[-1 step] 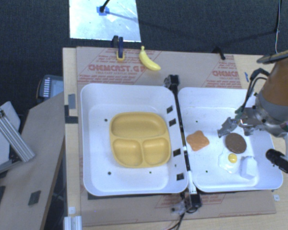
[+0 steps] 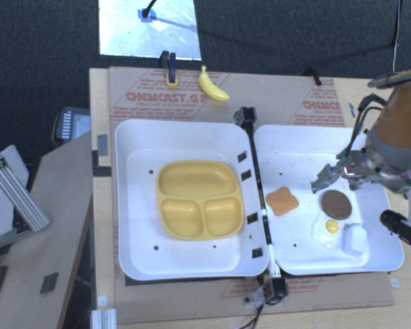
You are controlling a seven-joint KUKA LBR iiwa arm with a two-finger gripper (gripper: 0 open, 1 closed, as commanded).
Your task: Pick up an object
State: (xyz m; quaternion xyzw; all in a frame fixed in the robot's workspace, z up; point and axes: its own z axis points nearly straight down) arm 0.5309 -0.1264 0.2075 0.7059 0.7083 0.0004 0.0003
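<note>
Our hand [image 2: 332,175] hangs above the brown disc [image 2: 335,203] — whether it is apart or together, we cannot tell. We should centre over it, then descend straight.

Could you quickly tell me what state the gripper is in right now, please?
Gripper: over the right bin, above the brown disc; open or shut cannot be told, and nothing shows between its tips.

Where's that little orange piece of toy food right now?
The orange piece lies in the right bin, near its left wall, left of the brown disc and up-left of the fried egg.
</note>
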